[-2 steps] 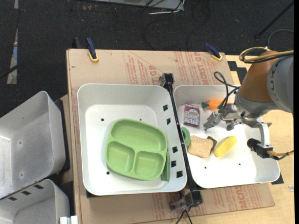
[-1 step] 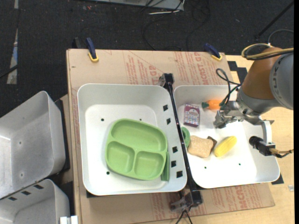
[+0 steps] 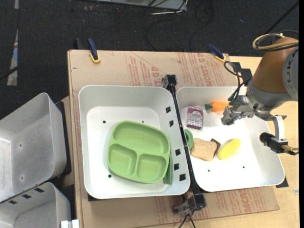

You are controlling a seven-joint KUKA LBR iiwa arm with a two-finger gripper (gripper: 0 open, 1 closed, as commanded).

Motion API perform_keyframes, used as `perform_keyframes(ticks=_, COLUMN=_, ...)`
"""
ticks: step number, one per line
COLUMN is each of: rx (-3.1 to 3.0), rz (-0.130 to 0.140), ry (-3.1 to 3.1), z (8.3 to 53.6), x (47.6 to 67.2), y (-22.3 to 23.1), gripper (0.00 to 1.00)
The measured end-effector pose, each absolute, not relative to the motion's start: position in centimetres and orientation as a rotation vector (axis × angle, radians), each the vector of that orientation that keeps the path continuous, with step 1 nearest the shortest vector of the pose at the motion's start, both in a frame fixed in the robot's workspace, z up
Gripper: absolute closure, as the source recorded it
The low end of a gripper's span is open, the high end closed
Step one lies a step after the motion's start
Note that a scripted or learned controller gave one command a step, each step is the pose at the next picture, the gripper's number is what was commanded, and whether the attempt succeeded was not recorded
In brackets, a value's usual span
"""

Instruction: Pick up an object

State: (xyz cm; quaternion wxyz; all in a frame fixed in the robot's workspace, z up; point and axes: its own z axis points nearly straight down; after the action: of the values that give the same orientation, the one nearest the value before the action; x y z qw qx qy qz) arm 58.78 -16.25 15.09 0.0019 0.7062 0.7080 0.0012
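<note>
In the right bin (image 3: 251, 172) lie several small objects. An orange carrot-like piece (image 3: 217, 106) rests near the back, and a purple packet (image 3: 194, 117) lies to its left. Nearer the front are a tan bread slice (image 3: 204, 149) and a yellow piece (image 3: 228, 148) side by side. A green object (image 3: 188, 139) is partly hidden by the divider between the bins. My gripper (image 3: 227, 117) hangs low over the bin just right of and in front of the orange piece, above the yellow one. Nothing is visibly held.
The left bin (image 3: 95, 103) holds a green divided plate (image 3: 138, 152). The arm's orange band (image 3: 274, 68) and a black-and-white fitting (image 3: 274, 139) stand over the right bin's right side. Grey tubs (image 3: 28, 141) stand off the bench at the left.
</note>
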Motion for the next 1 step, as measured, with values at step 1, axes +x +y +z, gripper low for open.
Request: perform_keyframes(ticks=1, rx=2.215, rz=0.005, ry=2.220, z=21.09, x=58.13, y=-16.02, gripper=1.00)
